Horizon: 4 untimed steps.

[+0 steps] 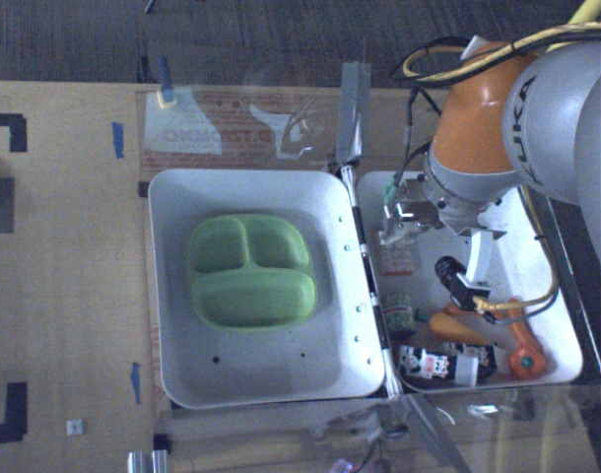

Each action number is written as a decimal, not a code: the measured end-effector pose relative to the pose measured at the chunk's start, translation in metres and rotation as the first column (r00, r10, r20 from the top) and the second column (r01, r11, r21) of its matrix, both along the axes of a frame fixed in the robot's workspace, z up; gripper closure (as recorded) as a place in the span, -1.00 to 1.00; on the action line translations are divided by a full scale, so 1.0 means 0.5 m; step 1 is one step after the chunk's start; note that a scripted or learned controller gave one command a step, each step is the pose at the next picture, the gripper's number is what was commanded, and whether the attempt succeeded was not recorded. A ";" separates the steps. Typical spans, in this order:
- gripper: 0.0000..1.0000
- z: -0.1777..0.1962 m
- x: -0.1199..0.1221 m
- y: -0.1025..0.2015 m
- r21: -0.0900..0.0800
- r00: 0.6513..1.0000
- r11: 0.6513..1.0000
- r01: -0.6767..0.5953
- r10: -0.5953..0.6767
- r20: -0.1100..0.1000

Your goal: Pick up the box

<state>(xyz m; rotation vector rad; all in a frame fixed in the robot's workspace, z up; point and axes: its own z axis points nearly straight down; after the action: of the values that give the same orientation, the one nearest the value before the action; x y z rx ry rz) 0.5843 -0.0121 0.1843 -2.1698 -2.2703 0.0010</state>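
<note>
A small flat box point(398, 258) with a reddish printed face lies in the right bin point(562, 323), close to that bin's left wall. My gripper point(396, 227) hangs just above the box's far edge, under the grey wrist with the orange band. The wrist's bulk and the metal gripper body cover the space over the box, so whether there is contact cannot be told.
Nearer the front of the right bin lie a small green-labelled can point(399, 314), an orange carrot-shaped toy point(465, 327), a black and white bottle point(440, 365) and an orange knob-like piece point(525, 360). A green divided plate point(249, 270) sits in the left bin point(172, 294).
</note>
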 end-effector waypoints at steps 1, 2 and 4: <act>1.00 0.021 0.002 0.000 0.000 1.000 1.000 0.000 0.000 0.003; 1.00 0.042 0.004 -0.001 -0.001 1.000 1.000 0.000 0.000 0.005; 1.00 0.083 0.007 -0.002 -0.003 1.000 1.000 -0.001 0.001 0.011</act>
<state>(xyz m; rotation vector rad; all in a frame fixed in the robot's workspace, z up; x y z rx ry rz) 0.5880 -0.0130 0.2257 -2.1754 -2.2789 -0.0075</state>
